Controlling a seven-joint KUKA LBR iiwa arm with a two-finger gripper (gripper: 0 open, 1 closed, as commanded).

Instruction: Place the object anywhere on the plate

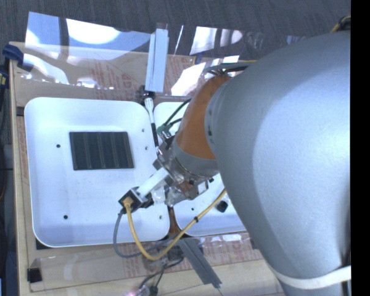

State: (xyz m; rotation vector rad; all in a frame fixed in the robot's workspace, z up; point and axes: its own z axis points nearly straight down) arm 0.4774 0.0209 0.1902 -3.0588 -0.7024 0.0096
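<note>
Where the arm (283,153) reaches in over the counter (80,263), its grey bulk covers most of the bin (205,224) next to the plate's bin, and the orange band (194,131) shows just above the wrist. The plate (102,150), a dark grey ribbed rectangle, lies flat on the floor of its own white bin (49,214), with nothing resting on it. The end effector (174,189) hangs over the shared edge of the two bins, on the arm's side of the plate and nearer the camera than it, apart from the plate. It is seen from behind the wrist, so I cannot tell whether it is open or closed, nor whether it grips anything. A small dark thing (222,206) shows on the floor of the covered bin, further from the plate than the end effector and close against the arm's outline; it is too small to tell what it is. Beyond the plate's bin, at the far corner of the counter, sits a blue clamp (12,54).
</note>
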